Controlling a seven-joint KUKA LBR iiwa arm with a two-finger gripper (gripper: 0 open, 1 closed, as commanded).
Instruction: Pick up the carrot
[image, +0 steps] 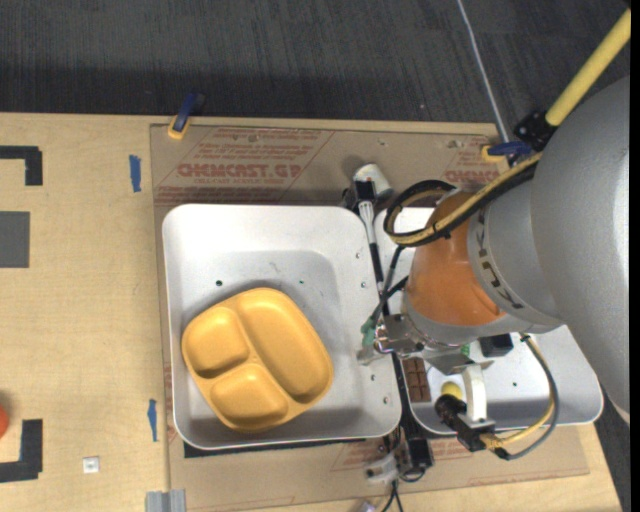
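Closest to the camera: the yellow plate (256, 356), with three compartments, sits in the near half of the left bin (300, 235), a bit turned. Way off to the plate's left, at the very edge of the bench (80, 300), there's a small orange-red blob (3, 421), cut off, so I can't tell what it is.

Right of the plate, over the seam between the two bins, is the tool (405, 350), hanging under the arm's orange band (450, 285). It's seen from above with hardware and cables around it, so I honestly can't tell whether it's wide, narrow or holding anything. The right bin (575, 395) is mostly covered by the big grey arm (575, 210), with just a near corner of it peeking out. Can't tell where the carrot is.

Farther back from the plate: a black cable (372, 240) running along the left bin's right wall, then the brown board (250, 160) with red printing under the bins, and a blue-and-yellow clamp (184, 114) at its far left corner. Beyond that, dark floor (300, 50).
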